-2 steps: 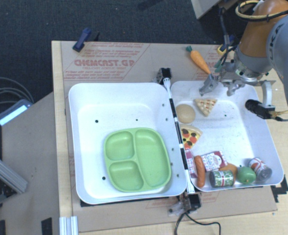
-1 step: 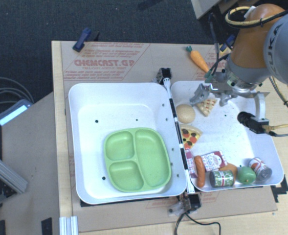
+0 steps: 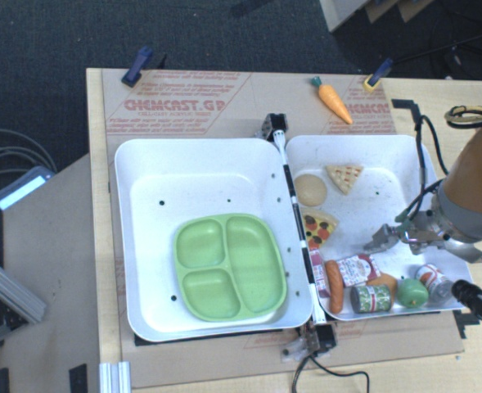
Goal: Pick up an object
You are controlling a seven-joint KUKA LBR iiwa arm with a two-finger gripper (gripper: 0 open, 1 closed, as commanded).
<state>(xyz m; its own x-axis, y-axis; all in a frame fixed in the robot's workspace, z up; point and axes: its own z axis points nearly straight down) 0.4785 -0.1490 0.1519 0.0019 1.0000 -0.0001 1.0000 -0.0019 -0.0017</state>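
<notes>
Nearest me, the hot dog [image 3: 335, 278], can [image 3: 371, 297] and green ball [image 3: 412, 292] crowd the right bin [image 3: 404, 150]'s front edge; a grab there could catch two. The gripper [image 3: 390, 237] hovers above them, jaws spread, empty. Beyond lies the waffle wedge [image 3: 344, 177].

Arm [image 3: 475, 188] reaching in from the right, orange band above wrist; gripper [image 3: 385, 237] lowered, pointing left
</notes>
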